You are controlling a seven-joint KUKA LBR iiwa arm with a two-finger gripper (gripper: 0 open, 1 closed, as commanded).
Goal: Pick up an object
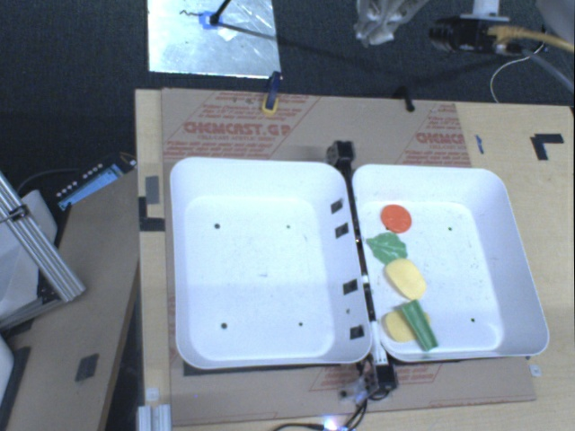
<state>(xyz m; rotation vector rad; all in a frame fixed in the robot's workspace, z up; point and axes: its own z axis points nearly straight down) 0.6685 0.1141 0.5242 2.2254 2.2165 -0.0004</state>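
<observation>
Two white bins [260, 173] wait — gripper [384, 16] parked high, jaw state unclear — approach pending: descend onto right bin's red disc [396, 217].

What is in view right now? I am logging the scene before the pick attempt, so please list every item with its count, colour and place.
red disc: 1, red-orange, right bin, near its left wall
green leaf piece: 1, green, just below the red disc
yellow pieces: 2, yellow, below the leaf, along the left wall
green stick: 1, green, lying across the lower yellow piece
bins: 2, white, side by side on the bench
metal sheet: 1, silvery, on the floor, upper left
gripper: 1, pale grey, above the bench's far edge
</observation>
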